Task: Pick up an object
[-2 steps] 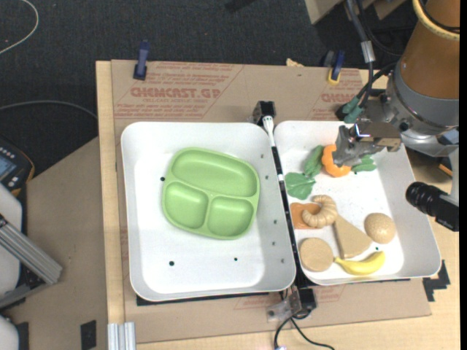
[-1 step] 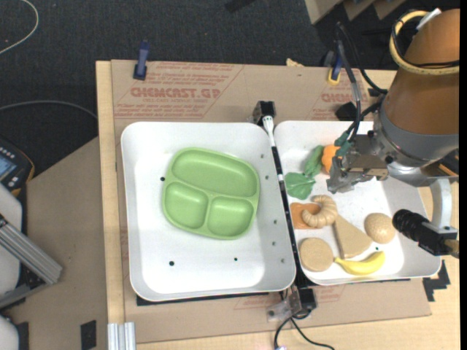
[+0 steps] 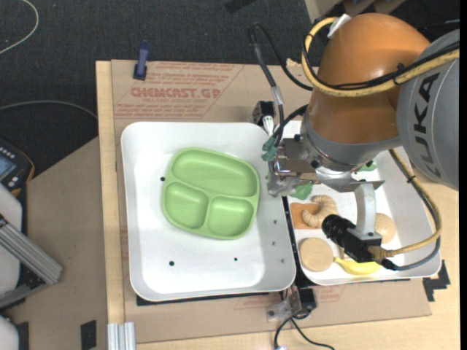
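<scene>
You see the orange band (image 3: 365,57) nearest, hiding the gripper, its state unknowable. Below, brown board (image 3: 175,90), dark carpet (image 3: 109,13), green tray (image 3: 210,192) in left bin (image 3: 146,254).

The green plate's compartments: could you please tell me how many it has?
3. The green plate in the left bin has one long compartment along its far side and two smaller ones side by side along its near side.
</scene>
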